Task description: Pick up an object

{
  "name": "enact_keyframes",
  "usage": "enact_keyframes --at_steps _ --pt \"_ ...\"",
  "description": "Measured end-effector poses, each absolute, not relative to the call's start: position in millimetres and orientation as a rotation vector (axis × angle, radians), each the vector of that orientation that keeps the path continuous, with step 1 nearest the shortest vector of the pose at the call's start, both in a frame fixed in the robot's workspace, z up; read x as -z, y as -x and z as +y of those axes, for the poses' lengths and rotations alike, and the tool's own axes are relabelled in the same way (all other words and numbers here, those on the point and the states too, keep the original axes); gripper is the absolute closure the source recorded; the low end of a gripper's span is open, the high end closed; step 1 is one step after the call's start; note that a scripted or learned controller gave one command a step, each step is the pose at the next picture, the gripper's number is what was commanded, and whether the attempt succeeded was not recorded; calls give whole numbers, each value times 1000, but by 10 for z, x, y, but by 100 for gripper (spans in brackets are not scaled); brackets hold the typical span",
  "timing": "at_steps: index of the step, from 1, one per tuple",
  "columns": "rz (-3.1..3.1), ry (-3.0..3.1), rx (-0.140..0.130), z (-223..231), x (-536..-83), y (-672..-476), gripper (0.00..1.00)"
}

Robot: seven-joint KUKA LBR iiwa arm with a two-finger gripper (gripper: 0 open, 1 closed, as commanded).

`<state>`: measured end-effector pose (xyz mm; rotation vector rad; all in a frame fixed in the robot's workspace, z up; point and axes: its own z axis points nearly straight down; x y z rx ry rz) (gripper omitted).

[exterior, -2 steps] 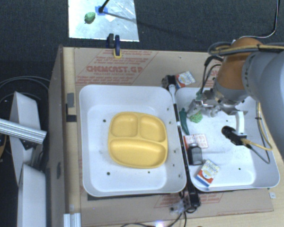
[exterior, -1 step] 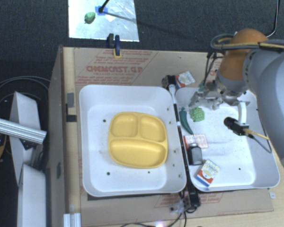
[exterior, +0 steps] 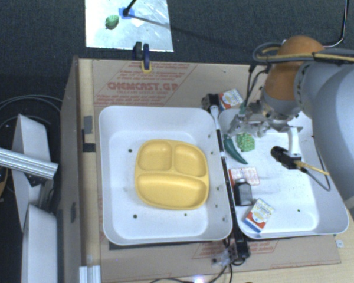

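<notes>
Over at the left, yellow plate (exterior: 171, 174) lying in the left bin (exterior: 109, 175). Further right, at the top of the right bin (exterior: 295, 208), gripper (exterior: 248, 127) low over a bumpy green ball (exterior: 245, 141); open or closed, cannot tell. Might slip off the round ball, or bump the green pepper (exterior: 235, 151) touching it.

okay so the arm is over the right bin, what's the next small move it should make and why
Probably a short descent onto the green knobbly object. The gripper sits just above it in the right bin, and nothing shows between its fingers.
</notes>
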<state>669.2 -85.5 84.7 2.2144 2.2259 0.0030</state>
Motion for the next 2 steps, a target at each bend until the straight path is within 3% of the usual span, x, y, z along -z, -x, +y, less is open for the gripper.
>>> enact_keyframes --at_steps 1,2 --pt "2222 -2219 -1 -839 -847 -6377 0" --pt "2221 -2217 -5 -838 -959 -6388 100"
